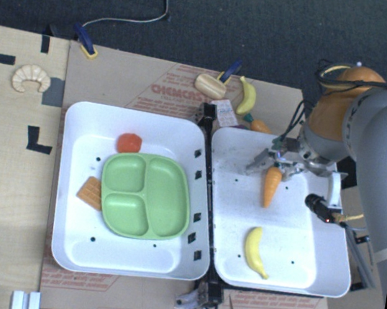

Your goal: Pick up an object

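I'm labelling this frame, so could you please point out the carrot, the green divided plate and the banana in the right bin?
carrot (pixel 270 188): camera view, mid-body.
green divided plate (pixel 147 195): camera view, central ridge.
banana (pixel 255 251): camera view, middle of curve.

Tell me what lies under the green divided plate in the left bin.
A tan flat piece pokes out from beneath the green divided plate; its covered part is hidden.
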Controlling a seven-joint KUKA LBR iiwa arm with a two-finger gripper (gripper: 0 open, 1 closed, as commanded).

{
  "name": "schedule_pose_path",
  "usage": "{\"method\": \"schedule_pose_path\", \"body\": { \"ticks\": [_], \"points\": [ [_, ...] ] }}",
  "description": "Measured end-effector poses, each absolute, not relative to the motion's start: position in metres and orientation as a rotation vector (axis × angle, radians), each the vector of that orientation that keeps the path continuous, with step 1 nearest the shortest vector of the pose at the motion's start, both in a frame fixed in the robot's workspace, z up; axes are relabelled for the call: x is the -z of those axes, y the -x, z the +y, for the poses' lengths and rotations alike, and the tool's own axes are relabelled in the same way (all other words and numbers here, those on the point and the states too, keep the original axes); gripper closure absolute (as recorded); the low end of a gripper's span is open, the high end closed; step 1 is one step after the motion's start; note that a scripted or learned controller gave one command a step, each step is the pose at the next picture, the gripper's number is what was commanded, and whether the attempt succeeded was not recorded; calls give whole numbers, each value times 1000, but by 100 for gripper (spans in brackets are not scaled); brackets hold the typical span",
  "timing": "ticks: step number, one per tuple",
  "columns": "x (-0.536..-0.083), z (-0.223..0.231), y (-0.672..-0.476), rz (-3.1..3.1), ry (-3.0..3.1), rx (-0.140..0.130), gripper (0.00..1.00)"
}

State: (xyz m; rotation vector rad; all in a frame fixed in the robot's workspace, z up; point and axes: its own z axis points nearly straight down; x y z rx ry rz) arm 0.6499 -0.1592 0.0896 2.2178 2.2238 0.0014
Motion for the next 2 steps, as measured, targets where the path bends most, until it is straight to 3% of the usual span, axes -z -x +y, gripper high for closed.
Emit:
{"method": "schedule_pose_path", "body": {
  "ticks": [1, 2],
  "points": [
    [-86, -141, -651, 2221, -2217, -1, 0],
    [-97, -141, -652, 2221, -2214, 0, 100]
  ]
}}
